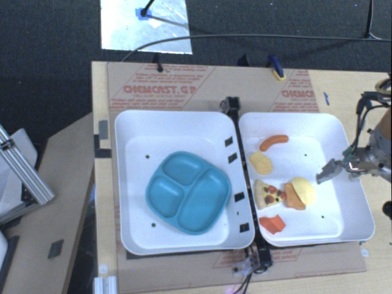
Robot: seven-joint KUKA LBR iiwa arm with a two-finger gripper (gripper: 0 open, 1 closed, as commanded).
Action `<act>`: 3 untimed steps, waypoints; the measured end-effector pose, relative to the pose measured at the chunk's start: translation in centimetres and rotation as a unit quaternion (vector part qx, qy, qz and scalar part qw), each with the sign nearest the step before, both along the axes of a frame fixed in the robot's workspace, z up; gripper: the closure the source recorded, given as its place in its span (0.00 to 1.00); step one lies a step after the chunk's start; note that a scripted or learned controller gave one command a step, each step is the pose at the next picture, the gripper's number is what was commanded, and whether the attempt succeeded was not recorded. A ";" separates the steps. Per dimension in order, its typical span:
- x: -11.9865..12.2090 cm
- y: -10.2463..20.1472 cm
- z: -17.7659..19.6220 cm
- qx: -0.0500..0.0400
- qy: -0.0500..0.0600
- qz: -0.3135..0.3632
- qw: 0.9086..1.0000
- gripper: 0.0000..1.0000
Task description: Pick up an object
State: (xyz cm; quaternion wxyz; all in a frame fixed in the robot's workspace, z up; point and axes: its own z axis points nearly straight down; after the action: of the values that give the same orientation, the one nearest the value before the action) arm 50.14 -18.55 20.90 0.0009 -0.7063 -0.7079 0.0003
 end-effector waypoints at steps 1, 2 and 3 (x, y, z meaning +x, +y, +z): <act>0.3 0.5 -4.3 0.000 0.000 0.000 1.000 0.00; 0.4 0.1 -8.6 0.000 0.000 -0.001 1.000 0.00; 0.5 0.1 -7.3 -0.001 -0.003 0.000 1.000 1.00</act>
State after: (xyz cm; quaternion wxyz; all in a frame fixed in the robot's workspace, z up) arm 50.65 -18.50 13.61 -0.0017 -0.7064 -0.7078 -0.0007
